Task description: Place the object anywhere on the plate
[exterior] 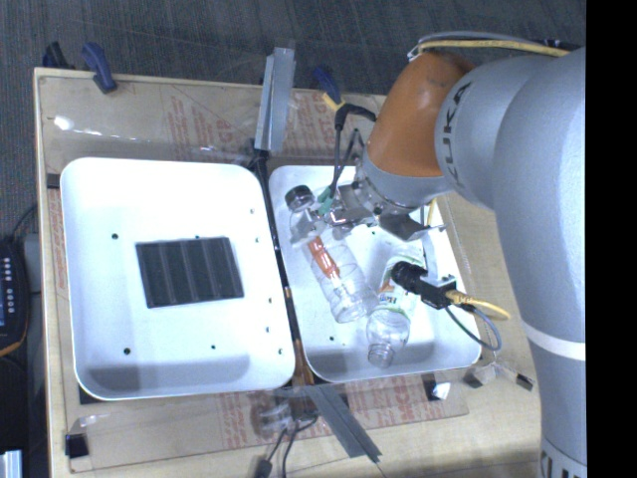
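Mostly hidden under the grey arm (pixel 518 167), gripper (pixel 333 210) low in the right bin (pixel 438 352), grip impossible to tell, clear plastic bottle (pixel 336 272) lying beneath it, second bottle (pixel 386 332) nearer, dark ridged plate (pixel 189 271) in left bin (pixel 90 197).

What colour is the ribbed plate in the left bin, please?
Dark grey, almost black, ribbed plate; the camera view shows it.

Even, fairly bright overhead light falls on the bench. The left bin (pixel 159 197) is washed nearly flat white, with soft grey shadow along its near edge. The arm (pixel 518 108) shows broad, soft highlights and shades the right bin's (pixel 328 361) far right corner. Detail is soft throughout; the clear bottles (pixel 343 277) blur into the white floor.
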{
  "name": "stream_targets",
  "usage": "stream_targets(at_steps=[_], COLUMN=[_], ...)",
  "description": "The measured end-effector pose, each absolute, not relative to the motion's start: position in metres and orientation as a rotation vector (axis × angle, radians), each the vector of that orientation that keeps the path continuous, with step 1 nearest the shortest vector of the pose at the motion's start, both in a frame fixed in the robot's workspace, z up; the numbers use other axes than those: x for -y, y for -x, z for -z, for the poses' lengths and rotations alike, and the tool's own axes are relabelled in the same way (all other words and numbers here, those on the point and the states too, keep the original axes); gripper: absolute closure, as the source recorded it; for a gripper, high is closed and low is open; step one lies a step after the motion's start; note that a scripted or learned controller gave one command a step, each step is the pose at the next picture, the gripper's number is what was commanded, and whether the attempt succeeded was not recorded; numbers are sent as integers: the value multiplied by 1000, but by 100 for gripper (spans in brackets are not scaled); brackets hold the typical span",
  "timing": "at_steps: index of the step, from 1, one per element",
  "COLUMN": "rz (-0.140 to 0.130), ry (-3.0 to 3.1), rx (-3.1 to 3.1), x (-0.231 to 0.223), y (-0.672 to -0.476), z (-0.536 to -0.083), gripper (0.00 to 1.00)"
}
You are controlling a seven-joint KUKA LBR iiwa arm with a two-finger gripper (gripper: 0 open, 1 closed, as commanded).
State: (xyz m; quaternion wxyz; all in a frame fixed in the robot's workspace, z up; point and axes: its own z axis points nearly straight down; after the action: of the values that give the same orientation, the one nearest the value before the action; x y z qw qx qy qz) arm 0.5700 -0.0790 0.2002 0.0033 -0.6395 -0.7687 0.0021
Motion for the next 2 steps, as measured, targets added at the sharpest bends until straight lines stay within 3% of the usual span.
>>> stream_targets(at_steps=[1,2], rz=[-5,-1], ry=[1819,1515], rx=[2556,2752], x=[-29,-35], y=[-553,-647], z=[-200,-226], gripper=[100,100])
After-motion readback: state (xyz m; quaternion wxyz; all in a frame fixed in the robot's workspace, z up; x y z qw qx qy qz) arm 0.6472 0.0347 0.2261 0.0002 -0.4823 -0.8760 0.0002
